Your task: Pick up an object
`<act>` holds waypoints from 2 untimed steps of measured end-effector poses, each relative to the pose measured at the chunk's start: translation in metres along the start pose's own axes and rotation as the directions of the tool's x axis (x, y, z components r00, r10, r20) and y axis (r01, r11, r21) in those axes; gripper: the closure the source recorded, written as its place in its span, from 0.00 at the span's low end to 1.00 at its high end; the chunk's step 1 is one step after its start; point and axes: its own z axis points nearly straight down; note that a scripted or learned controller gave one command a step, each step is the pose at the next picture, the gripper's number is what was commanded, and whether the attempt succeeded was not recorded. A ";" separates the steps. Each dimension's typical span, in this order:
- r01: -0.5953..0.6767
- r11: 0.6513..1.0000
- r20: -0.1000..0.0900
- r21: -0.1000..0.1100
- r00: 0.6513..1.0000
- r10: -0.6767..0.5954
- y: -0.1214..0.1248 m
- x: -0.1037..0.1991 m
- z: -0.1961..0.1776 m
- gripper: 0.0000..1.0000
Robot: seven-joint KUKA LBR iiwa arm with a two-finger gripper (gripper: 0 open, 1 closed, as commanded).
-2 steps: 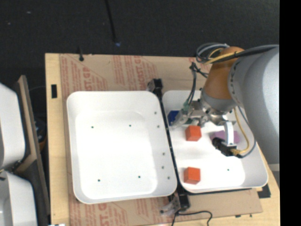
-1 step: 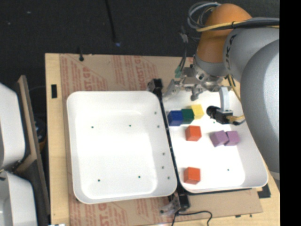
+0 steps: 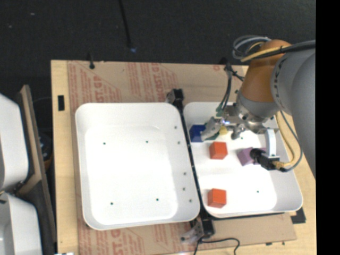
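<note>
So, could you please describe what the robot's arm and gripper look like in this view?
The arm is a bulky, rounded grey body with an orange band above the wrist. Looped pale and dark cables rise beside the band, and a dark cable runs down its right side. The gripper is a metallic grey assembly with small fittings.

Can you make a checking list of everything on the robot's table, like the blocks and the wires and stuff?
Surface: cardboard-covered bench bearing a left bin and a right bin.
Job's things: in the right bin, two orange blocks, a blue block, a purple block.
Clutter: nothing seen.
Grippers: gripper above the right bin's far end.
Cables: loops on the arm; black cable at the front edge.
Surroundings: dark floor.
</note>
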 end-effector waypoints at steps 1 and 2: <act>0.004 1.000 -0.001 0.001 1.000 -0.004 -0.031 -0.004 0.056 0.00; 0.005 1.000 -0.001 -0.005 1.000 -0.005 -0.029 -0.003 0.053 0.00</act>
